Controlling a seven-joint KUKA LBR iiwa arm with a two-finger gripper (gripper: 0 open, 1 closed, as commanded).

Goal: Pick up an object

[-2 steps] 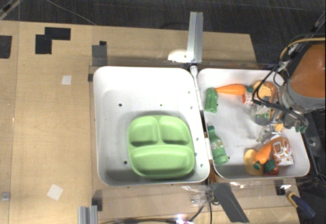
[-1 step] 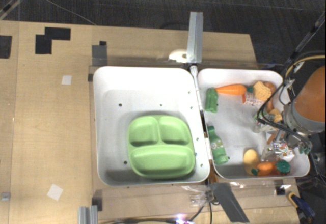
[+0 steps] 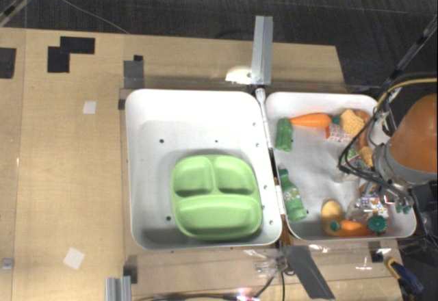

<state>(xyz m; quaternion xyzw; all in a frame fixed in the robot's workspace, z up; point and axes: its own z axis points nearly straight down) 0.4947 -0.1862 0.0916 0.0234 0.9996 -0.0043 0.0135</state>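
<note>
The right bin (image 3: pixel 311 166) holds the loose objects. A long carrot (image 3: pixel 311 120) lies at its far side beside a tan cracker-like piece (image 3: pixel 353 120). A green block (image 3: pixel 284 134) and a green bottle (image 3: pixel 293 197) lie along the left wall. At the front lie a yellow round fruit (image 3: pixel 331 209) and a small orange piece with teal ends (image 3: pixel 350 227). My gripper (image 3: pixel 369 208) hangs low over the bin's front right corner, just right of the yellow fruit and above the orange piece. The wrist with its orange band (image 3: pixel 414 139) hides what is under it.
The left bin (image 3: pixel 147 156) holds a green divided plate (image 3: pixel 215 195) toward its front. A grey metal post (image 3: pixel 262 50) stands behind the wall between the bins. Black cables (image 3: pixel 363 149) loop off the wrist over the right bin's right side.
</note>
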